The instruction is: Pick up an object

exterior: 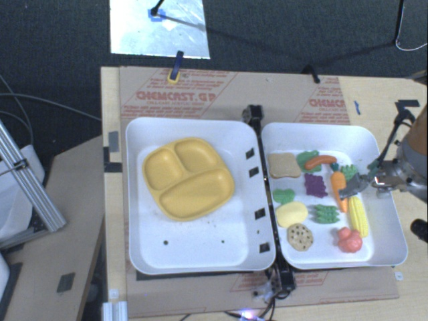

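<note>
The right bin [384,149] holds several toy foods: a bread slice [283,165], a sausage [322,160], purple grapes [315,184], an orange carrot [338,180], a yellow corn cob [358,217], a cookie [299,237], a pale yellow lump [291,213] and a red fruit [349,241]. My gripper [349,190] reaches in from the right, low over the carrot and the top end of the corn cob. It partly covers the carrot's middle. Nothing is seen lifted off the bin floor.
The left bin [144,246] carries a yellow divided plate [188,178]. Black clips [254,172] line the ridge between the bins. Green toy vegetables [326,213] lie among the foods. A metal frame [23,172] stands at the far left and cables run across the dark floor behind.
</note>
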`<state>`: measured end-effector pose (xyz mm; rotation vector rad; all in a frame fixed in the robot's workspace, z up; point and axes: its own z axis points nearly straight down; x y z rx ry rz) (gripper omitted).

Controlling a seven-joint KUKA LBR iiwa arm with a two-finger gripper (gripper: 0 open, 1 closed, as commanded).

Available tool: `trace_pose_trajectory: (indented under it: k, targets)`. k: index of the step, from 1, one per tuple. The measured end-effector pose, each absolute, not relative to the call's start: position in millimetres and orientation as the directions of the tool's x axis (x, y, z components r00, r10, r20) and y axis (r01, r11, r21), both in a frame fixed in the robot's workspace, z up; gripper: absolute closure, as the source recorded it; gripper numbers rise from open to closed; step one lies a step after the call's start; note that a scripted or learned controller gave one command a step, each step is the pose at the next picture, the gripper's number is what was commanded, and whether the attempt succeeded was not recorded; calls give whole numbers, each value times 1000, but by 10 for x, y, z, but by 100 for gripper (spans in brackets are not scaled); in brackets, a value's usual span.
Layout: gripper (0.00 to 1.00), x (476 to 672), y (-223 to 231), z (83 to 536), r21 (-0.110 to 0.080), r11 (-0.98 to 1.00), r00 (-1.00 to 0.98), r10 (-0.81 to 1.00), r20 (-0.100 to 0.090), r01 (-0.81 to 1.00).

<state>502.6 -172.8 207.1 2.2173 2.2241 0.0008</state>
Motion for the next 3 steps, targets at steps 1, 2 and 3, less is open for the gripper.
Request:
trace_pose_trajectory:
  k: [1,2,3]
  targets:
    - [0,5240,-2081,833,4,-2,2,1000,-1,1000]
    - [100,5240,-2071,989,5,1,-1,1000,-2,1000]
    - [100,6058,-1403,1132,10,13,-13,1000,1,1000]
